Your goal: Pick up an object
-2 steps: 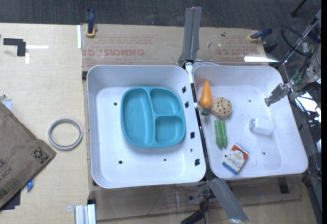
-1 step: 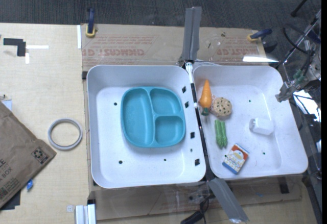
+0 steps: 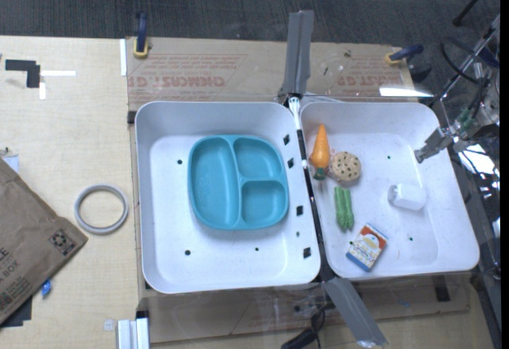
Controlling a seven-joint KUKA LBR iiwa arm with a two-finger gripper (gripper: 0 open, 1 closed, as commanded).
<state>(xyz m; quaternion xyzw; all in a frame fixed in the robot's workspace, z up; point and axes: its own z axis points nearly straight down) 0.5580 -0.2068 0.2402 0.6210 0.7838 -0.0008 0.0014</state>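
The right bin (image 3: 445, 256) holds several small objects. An orange carrot (image 3: 320, 147) lies at its left side, with a speckled round cookie (image 3: 345, 168) just to its right. A green pea pod (image 3: 343, 207) lies below them. Toward the front sits a small colourful box (image 3: 367, 247). A white lump (image 3: 406, 196) rests right of centre. My gripper (image 3: 433, 147) pokes in as a grey piece over the bin's right rim, above and to the right of the white lump, touching none of the objects.
The left bin (image 3: 159, 260) holds a teal divided plate (image 3: 238, 181). A tape ring (image 3: 101, 207) and a brown cardboard piece (image 3: 28, 244) lie on the bench to the left. Cables and framework (image 3: 477, 101) crowd the right edge.
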